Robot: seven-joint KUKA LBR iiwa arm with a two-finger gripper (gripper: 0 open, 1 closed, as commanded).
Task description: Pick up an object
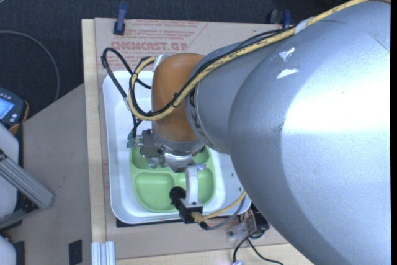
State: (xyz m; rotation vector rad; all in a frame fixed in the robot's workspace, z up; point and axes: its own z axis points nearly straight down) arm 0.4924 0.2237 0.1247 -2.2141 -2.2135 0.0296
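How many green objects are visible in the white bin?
1: a green divided dish at the near end of the white bin, partly under the arm. The arm covers much of the bench, so more may be hidden.

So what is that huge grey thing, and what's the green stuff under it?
The huge grey thing is a robot arm, with an orange band just above its wrist. One camera looks down from above the bench, and the arm probably looks so big because it is near the camera. It comes in from the right and dips into a shallow white bin. The green stuff is a green dish with hollows, lying in that bin. The arm's hand points down over it, but the wrist is in the way, so I can't tell if it has grabbed anything.
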